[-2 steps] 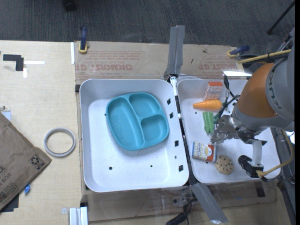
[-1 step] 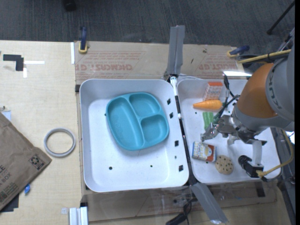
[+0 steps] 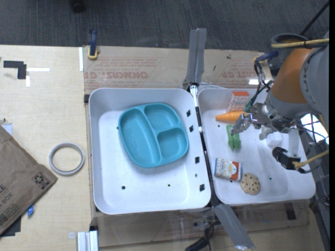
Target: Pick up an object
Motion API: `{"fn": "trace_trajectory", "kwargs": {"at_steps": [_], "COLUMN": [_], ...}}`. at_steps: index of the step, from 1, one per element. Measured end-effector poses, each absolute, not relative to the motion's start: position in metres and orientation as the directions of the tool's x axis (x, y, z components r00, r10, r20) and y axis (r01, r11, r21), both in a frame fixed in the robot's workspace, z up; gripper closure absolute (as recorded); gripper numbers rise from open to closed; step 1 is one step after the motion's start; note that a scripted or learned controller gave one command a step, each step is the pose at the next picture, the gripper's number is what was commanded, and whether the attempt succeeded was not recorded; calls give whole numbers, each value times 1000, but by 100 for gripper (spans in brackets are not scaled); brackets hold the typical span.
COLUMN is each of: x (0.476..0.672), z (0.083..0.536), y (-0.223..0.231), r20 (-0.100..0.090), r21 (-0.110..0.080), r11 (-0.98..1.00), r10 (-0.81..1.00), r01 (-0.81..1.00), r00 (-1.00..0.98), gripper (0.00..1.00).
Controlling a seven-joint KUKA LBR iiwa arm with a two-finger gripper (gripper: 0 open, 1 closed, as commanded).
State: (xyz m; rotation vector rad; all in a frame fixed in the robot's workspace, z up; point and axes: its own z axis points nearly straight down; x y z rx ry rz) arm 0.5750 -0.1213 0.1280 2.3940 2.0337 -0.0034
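Observation:
The right bin (image 3: 272, 190) holds an orange carrot (image 3: 229, 117), a green object (image 3: 234, 140), a small white carton (image 3: 227, 169), a round cookie (image 3: 250, 183) and a red and white packet (image 3: 239, 99) at its far side. My gripper (image 3: 242, 124) hangs low over this bin, just right of the carrot's thick end and directly above the top of the green object. I cannot make out whether it touches either one. Nothing visibly sits in its grasp. The grey arm with its orange band (image 3: 293, 80) reaches in from the right.
A blue divided plate (image 3: 154, 135) lies in the left bin (image 3: 104, 156). On the bench to the left sit a roll of tape (image 3: 66, 158) and a brown cardboard box (image 3: 18, 182). Cables (image 3: 285, 158) hang from the wrist over the right bin's right side.

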Motion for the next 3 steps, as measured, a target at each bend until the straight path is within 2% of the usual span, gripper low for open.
{"fn": "trace_trajectory", "kwargs": {"at_steps": [1, 2, 3], "x": [594, 594, 627], "z": [91, 100, 192], "y": [-111, -111, -57], "r20": [-2, -4, -2], "r21": [-3, -4, 0], "r11": [-160, -156, -158], "r10": [987, 988, 988], "r01": [987, 988, 988], "r00": [160, 156, 158], "gripper": [0, 100, 100]}}
